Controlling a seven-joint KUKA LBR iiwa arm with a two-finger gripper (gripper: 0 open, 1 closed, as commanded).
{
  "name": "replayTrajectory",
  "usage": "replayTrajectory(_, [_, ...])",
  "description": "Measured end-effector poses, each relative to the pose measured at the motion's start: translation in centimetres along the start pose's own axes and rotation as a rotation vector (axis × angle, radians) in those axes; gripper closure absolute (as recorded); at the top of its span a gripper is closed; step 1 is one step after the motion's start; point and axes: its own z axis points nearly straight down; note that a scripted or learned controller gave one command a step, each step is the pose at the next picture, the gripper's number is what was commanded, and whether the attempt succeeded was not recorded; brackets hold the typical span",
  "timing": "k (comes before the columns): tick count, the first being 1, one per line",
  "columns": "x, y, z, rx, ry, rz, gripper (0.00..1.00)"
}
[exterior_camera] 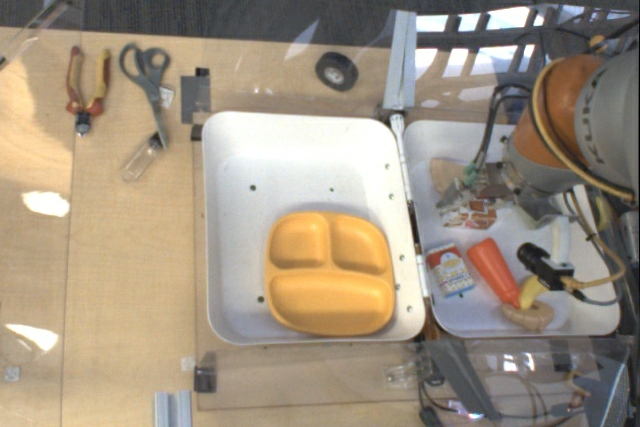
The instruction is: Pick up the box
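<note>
The box [452,272] lies flat at the near left of the right bin [600,320], just beside the carrot [495,271] — I should come straight down, clear of it. My gripper's state I cannot tell.

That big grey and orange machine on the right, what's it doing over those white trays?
The grey robot arm with the orange band reaches in over the right white bin, which holds a small red and white box, an orange carrot-shaped toy and other bits. It is meant to pick up the box, which lies untouched near the bin's left wall. The left white bin holds a yellow sectioned plate.
</note>
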Motion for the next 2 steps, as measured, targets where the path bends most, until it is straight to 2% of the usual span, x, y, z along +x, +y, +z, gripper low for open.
replayTrajectory(1, [2.3,-2.4,-0.2,-0.021,-0.012,0.085,0.00])
replayTrajectory(2, [2.3,-6.5,-0.4,-0.028,-0.009,0.083,0.00])
